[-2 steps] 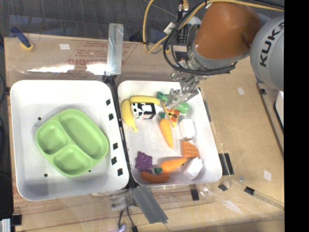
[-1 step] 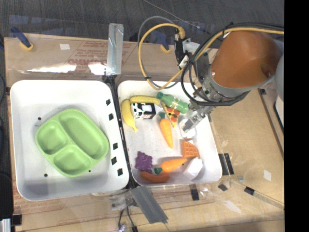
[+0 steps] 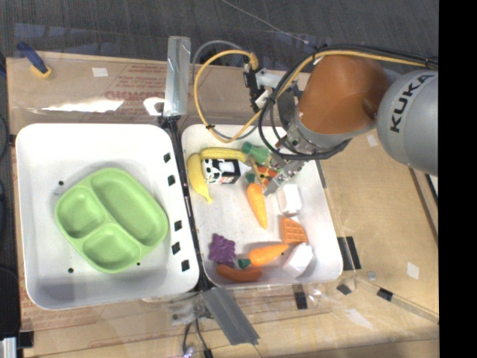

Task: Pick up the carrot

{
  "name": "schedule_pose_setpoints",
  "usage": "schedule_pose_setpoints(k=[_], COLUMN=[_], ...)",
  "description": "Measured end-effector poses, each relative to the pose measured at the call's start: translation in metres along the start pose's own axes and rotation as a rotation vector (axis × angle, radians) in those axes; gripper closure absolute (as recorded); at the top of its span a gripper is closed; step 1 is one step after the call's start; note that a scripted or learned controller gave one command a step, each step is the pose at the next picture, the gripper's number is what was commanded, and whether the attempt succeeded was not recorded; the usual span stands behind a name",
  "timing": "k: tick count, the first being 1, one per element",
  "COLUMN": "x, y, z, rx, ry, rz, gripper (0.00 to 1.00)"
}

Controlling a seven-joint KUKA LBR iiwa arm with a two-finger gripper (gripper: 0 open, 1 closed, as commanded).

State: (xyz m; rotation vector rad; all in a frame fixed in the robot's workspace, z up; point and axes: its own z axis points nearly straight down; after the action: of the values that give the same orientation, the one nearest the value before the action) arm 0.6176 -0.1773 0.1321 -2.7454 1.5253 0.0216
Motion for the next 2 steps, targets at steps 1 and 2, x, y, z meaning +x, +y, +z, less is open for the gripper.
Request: schedule_pose_setpoints(k=[1,2], x=[-0.0017,-0.0016], y=[0.0128,0.0136], z=[-0.0676,-0.0665], rx=[0.008,0.006], ry=[0.014,0.012], rz=[-0.229,-0.228], gripper=[1.00,0.00])
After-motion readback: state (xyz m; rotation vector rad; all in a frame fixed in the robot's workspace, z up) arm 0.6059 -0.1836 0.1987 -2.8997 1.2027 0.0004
